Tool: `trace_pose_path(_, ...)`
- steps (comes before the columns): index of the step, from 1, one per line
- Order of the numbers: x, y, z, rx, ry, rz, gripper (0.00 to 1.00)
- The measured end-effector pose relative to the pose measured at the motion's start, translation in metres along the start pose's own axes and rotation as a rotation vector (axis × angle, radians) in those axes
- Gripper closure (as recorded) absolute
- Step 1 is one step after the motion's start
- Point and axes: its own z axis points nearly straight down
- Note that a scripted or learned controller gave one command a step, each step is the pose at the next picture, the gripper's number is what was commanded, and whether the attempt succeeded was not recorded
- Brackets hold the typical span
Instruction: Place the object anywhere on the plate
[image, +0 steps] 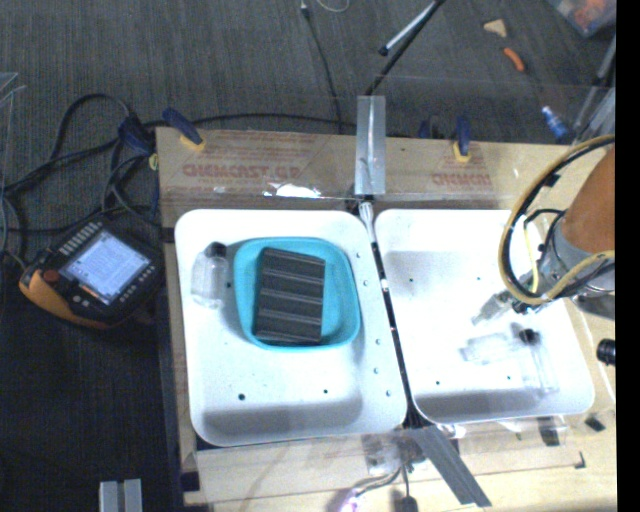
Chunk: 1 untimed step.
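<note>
— Whereabouts of the dark ribbed block?
— Flat on the blue plate, near its middle, long side running toward the camera. Plate itself in the left bin, toward the far half.
— Anything else in that bin?
— A small clear bottle with a dark cap, just beside the plate's left rim, on the bin floor and not on the plate.
— And the hand?
— Over in the right bin, low above its right half, well apart from block, bottle and plate. Too blurred and pale against the white floor to tell how far open, or whether anything sits in it.
— The arm?
— In from the right edge, orange band showing, yellow and black cables looping down its left side.
— Around the bins?
— Wooden surface under both, with a blue-handled clamp at its far left corner. Off to the left on the dark floor, a control pendant with a lit screen.
</note>
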Motion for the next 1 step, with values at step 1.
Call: trace_pose_path(1, 0.0, 0.0, 0.0, 0.0, 0.0, 0.0, 0.0)
